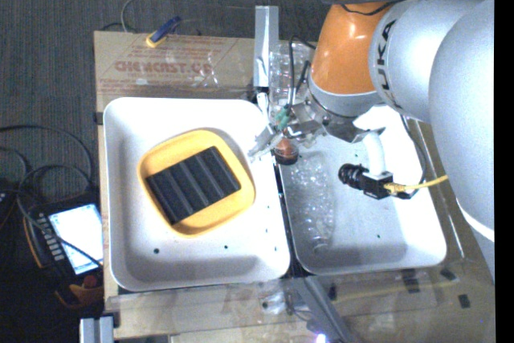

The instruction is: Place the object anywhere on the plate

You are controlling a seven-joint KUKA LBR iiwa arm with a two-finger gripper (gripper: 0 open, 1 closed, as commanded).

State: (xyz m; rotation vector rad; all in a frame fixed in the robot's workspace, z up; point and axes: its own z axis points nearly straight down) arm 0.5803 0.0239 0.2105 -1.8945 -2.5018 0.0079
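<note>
Hovering over the rim between the bins, the gripper (281, 142) has its jaws clamped on a small brown object (286, 149), right of the yellow plate (197, 181).

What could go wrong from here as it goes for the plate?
1. The gripper sits over the divide between the bins, and the small brown object is there too; it could drop short of the yellow plate.
2. The plate's dark ridged insert could let the object roll off.
</note>
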